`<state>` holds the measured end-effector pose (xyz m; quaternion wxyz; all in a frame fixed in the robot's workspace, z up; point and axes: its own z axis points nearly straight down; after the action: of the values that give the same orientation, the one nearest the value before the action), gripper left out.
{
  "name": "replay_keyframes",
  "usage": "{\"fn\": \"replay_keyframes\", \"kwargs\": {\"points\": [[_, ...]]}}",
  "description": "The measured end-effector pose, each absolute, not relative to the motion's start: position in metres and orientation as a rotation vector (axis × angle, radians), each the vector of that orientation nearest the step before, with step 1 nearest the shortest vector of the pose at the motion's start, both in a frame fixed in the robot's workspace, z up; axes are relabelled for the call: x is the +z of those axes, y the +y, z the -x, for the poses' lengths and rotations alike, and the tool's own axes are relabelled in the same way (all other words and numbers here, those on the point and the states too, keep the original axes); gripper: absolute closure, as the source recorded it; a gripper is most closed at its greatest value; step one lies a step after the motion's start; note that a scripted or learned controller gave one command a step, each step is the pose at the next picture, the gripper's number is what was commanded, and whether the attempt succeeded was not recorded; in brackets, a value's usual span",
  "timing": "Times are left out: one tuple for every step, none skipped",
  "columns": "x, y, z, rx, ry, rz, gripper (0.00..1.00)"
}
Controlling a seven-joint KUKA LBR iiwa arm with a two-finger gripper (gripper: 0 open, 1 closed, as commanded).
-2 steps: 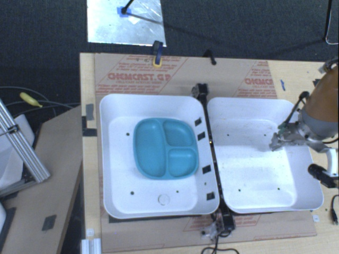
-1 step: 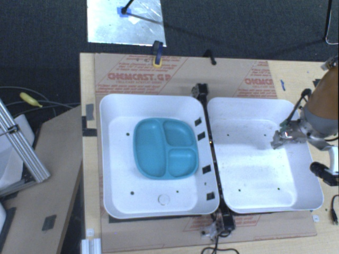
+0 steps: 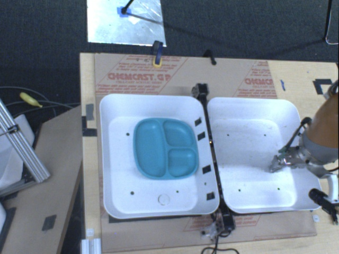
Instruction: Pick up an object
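Two white bins, left (image 3: 114,142) and right (image 3: 288,142), sit side by side on a brown board (image 3: 143,75) printed with red lettering. A clamp (image 3: 157,53) grips the board's far edge. Beyond it, a shiny sheet (image 3: 106,15) lies on dark floor (image 3: 238,15).

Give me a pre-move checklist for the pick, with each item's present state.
1. Target in view: ok. The blue plate lies flat in the left bin.
2. Hand over the target: not ok. It sits low in the right bin, near its right side.
3. Hand holding anything: cannot tell, too small and blurred.
4. Path to the plate: ok, apart from the rims between the bins.
5. Small round thing near the left bin's front edge: cannot tell what it is.
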<state>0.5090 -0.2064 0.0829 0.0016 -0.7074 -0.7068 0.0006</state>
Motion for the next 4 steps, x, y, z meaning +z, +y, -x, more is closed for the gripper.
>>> {"fn": "replay_keyframes", "kwargs": {"points": [[0.084,-0.114,-0.528,-0.007,-2.232,2.206,1.0],[0.19,-0.046,-0.496,-0.011,-2.236,2.212,1.0],[0.312,0.009,-0.49,-0.02,-2.241,2.214,1.0],[0.334,0.081,-0.487,-0.008,-2.235,2.209,1.0]]}}
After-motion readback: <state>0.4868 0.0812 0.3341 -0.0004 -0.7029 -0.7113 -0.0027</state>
